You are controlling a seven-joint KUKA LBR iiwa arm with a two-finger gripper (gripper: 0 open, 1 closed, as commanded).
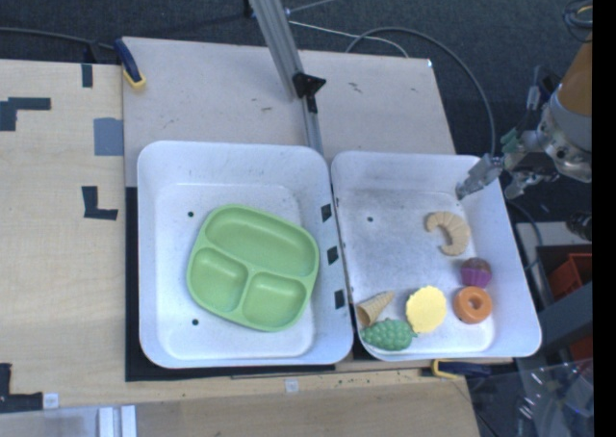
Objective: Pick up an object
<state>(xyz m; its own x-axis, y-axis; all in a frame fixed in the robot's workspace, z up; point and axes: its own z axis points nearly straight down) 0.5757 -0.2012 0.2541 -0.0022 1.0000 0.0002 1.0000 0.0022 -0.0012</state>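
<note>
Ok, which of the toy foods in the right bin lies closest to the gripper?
The croissant, the tan curved piece highest in the right bin, just below-left of the gripper. The purple, orange, yellow, green and cone pieces all cluster along the bin's lower edge.

Green divided plate [253, 269] (three compartments) in left bin [154, 233]; metal pole [274, 16] behind.

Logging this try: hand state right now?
Hand: over the right bin's upper right edge, nothing seen in it; open or shut cannot be told.
</note>
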